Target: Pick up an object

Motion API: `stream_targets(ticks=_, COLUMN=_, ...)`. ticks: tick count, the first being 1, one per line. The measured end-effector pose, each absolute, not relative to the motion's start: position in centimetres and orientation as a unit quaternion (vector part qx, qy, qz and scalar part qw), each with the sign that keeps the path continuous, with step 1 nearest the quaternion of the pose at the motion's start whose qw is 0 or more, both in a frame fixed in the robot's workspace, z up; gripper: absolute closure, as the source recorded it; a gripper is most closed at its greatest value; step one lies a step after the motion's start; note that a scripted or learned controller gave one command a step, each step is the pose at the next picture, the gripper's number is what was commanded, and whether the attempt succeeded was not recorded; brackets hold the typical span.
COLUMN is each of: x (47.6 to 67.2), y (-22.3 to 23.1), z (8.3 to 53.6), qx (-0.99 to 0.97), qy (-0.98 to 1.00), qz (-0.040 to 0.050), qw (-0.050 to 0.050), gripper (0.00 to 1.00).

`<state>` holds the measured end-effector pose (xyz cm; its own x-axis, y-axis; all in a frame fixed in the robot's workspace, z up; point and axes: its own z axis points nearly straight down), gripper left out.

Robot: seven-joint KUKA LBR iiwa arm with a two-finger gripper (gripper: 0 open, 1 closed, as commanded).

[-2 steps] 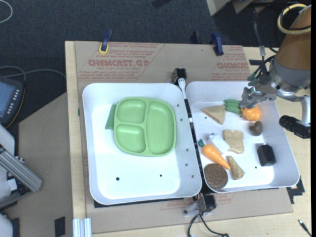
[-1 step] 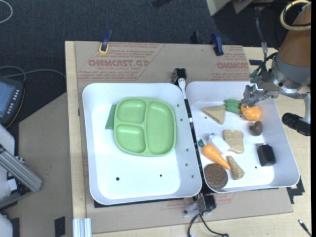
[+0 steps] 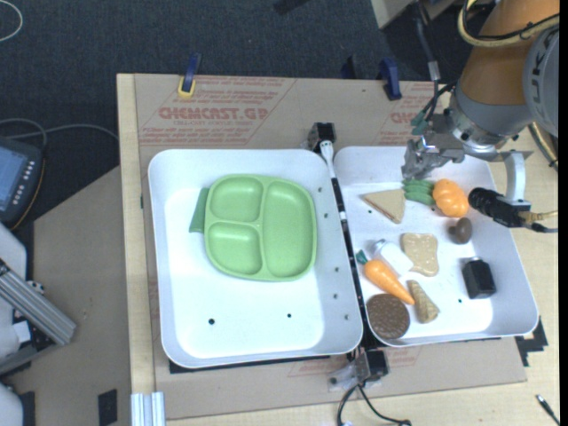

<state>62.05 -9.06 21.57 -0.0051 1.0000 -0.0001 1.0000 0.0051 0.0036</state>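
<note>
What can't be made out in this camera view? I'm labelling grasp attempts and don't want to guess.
- End effector: small and dark over the right bin; its state and any contact with the green piece below are unreadable.
- Green piece: partly covered by the end effector; too small to identify.
- Arm: cut off by the frame's top right edges.
- Small white item beside the carrot: too small to identify.

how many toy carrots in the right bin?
2. One carrot lies near the bin's left wall, beside the brown disc. The other carrot sits at the far side, just under the hand. None looks hidden.
</note>
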Motion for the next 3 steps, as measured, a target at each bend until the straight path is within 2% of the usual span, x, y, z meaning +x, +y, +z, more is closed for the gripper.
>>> stream_targets(ticks=2, x=66.9, y=0.0, z=23.5, qx=0.706, qy=0.709, qz=0.002, qw=0.002, gripper=1.0)
stream_targets(ticks=3, x=66.5, y=-0.6, z=21.4, qx=0.707, qy=0.707, qz=-0.0014, qw=-0.001, gripper=1.0)
